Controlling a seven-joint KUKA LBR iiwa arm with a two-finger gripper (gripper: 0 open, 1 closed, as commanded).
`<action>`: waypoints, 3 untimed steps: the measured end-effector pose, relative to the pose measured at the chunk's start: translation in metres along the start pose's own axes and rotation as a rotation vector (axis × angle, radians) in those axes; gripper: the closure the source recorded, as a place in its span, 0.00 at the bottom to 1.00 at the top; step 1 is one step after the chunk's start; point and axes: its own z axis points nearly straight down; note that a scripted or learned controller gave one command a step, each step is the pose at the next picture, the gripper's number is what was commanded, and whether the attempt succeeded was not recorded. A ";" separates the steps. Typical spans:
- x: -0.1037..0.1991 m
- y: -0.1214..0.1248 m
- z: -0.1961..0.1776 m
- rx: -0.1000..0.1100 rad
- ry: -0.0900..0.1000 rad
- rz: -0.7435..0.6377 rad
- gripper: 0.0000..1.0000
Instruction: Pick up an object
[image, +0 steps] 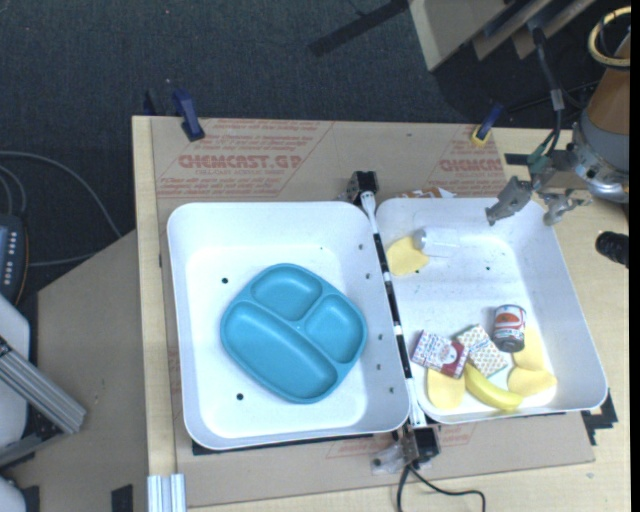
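The tool (527, 197) hangs open over the far edge of the right bin (560, 270), its 2 fingers spread with nothing between them. Just beside it lies a clear plastic piece (437, 241), then a yellow lump (405, 256). Further off sit a can (509, 327), 2 small cartons (438, 352) and a banana (492, 388). Furthest, a blue tray (291, 332) fills the left bin (200, 300).

Bright, even overhead light; soft shadows, slightly grainy focus.

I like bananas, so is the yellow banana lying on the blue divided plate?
No, the yellow banana lies in the right white bin, while the blue divided plate sits in the left one.
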 end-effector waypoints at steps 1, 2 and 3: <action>-0.046 -0.048 0.139 -0.003 0.002 -0.003 0.00; -0.025 -0.088 0.149 0.001 0.001 0.001 0.00; -0.026 -0.087 0.139 -0.002 0.000 0.002 1.00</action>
